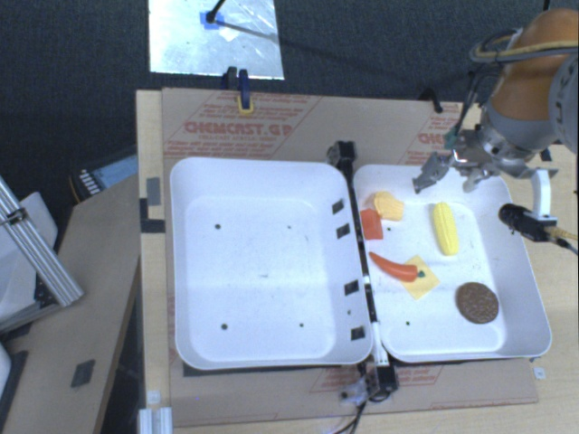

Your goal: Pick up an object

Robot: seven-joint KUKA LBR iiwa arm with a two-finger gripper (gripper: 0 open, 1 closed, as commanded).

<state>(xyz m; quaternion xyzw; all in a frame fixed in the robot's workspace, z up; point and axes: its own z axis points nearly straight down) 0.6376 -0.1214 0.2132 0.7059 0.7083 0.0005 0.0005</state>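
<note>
1. Two shallow white bins sit side by side on the counter (271, 120): the left bin (194, 333) and the right bin (516, 333), joined along a row of black clips.
2. The right bin holds five items, one of each kind.
3. One yellow corn cob (444, 228) lies upright in the upper middle.
4. One pale orange-yellow piece (389, 206) lies near the top left corner, with one red-orange block (371, 224) just beside it, lower and closer to the clips.
5. One red chili pepper (394, 266) lies across one flat yellow slice (422, 281), touching it.
6. One round brown cookie-like disc (477, 302) lies toward the lower right, apart from the others.
7. The single claw (450, 174) hangs over the upper edge of the right bin, above the corn cob, its two fingers spread apart with nothing between them.
</note>
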